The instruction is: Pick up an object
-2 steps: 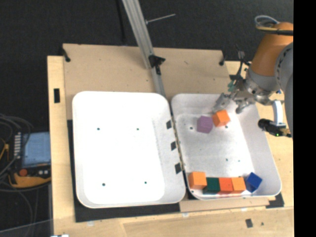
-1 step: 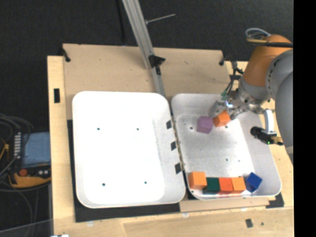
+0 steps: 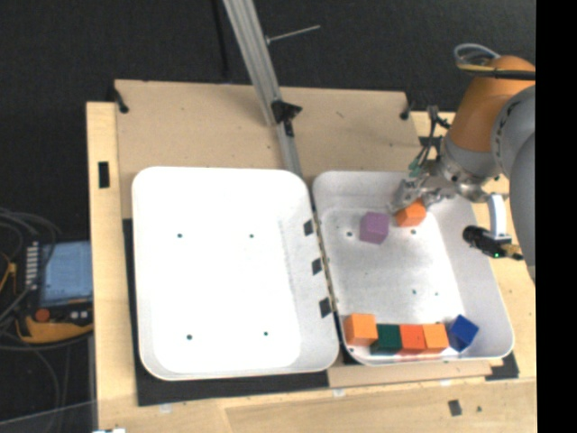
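Observation:
My gripper [image 3: 413, 204] reaches in from the right over the far part of the right bin [image 3: 469, 282]. It is shut on a small orange block [image 3: 412, 214], which shows between its fingertips. A purple block [image 3: 373, 227] lies on the bin floor just left of it, apart from the gripper. Along the near wall sits a row of blocks: an orange one [image 3: 361, 327], a green one [image 3: 389, 337], two more orange ones [image 3: 413, 336] and a blue one [image 3: 462, 331].
The left bin [image 3: 153, 242] stands beside the right one, with clips along the shared wall [image 3: 317, 264]. A slanted metal pole [image 3: 261, 70] rises behind the bins. The arm's grey body [image 3: 514, 152] covers the right bin's far right corner.

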### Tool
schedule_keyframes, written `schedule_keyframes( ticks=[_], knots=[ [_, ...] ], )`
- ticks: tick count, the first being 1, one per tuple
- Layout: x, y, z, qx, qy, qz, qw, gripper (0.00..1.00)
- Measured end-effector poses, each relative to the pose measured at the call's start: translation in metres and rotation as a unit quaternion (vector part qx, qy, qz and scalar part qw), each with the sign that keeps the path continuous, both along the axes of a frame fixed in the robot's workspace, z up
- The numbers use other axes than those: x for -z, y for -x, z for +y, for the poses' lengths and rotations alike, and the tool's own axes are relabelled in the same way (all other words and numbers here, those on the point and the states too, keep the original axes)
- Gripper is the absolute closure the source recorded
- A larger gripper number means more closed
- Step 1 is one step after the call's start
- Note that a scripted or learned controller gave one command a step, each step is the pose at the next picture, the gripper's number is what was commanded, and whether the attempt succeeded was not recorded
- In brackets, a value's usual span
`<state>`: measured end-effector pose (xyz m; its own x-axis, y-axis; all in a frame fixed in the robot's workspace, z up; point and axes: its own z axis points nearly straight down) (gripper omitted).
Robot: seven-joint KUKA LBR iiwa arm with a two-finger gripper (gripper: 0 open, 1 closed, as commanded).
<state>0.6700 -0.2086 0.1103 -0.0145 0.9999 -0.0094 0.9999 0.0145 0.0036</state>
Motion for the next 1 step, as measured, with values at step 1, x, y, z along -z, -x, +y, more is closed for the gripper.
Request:
schedule_keyframes(
  ticks=[1],
  knots=[
    [-0.0646,-0.0005,0.0028,0.001,-0.0040,-0.002,1.0000,1.00]
  ],
)
